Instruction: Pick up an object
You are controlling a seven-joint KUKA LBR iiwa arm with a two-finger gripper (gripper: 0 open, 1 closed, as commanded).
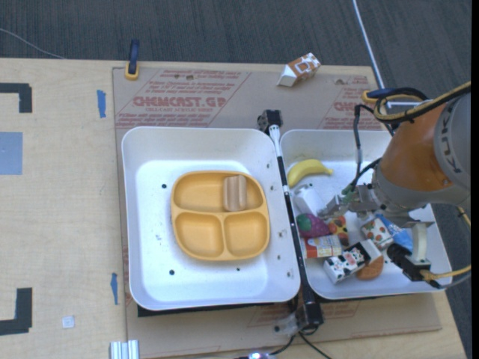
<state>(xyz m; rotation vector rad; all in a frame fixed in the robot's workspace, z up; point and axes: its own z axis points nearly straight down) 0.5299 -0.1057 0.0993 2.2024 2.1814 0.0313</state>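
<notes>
The right bin [352, 142] holds a pile of small toys: a yellow banana [307, 170] at the back, a green and magenta piece [313, 225], an orange box [320, 245], a black-and-white spotted block [346, 263] and a brown round piece [370, 269] at the front. My gripper [346, 203] reaches down into this bin from the right, just above the middle of the pile, below the orange wrist band [412, 159]. Its fingers are too small and cluttered to read.
The left bin [150, 200] holds a yellow divided plate [202, 234] with a tan wafer-like block [235, 193] in its back right compartment. A small carton [299, 69] lies on the cardboard behind the bins. Cables trail off the arm at right.
</notes>
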